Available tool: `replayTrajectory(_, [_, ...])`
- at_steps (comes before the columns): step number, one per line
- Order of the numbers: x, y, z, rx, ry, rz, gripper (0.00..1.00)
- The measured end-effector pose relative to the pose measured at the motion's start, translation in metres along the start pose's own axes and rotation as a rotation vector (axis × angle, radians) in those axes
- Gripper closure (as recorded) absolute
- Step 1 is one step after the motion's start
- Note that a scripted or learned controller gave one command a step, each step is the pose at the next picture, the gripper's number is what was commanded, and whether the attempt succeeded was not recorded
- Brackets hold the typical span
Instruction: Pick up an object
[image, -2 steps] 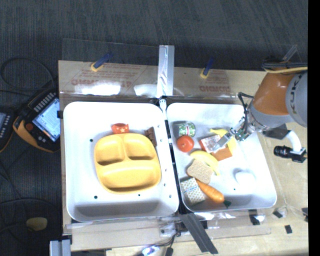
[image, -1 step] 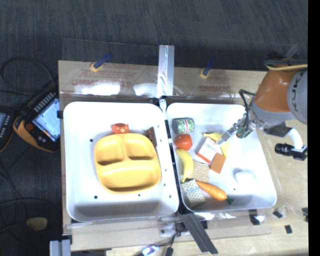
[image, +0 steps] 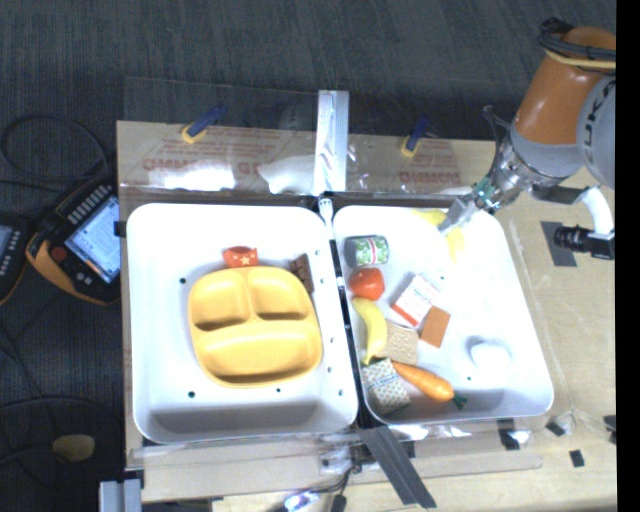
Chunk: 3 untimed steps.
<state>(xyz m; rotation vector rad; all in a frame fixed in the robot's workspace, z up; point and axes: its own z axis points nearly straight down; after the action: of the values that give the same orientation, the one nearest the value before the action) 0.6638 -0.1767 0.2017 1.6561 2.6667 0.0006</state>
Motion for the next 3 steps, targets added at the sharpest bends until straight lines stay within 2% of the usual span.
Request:
replayTrajectory(1, [0.057, -0.036, -0.010, 0.002, 0.004, 0.133, 1.00])
replayTrajectory(2, [0.055, -0.048, -0.081, 0.000, 0.002, 0.119, 1.00])
replayTrajectory(3, [0.055, -0.048, -0.081, 0.000, 0.002, 0.119, 0.00])
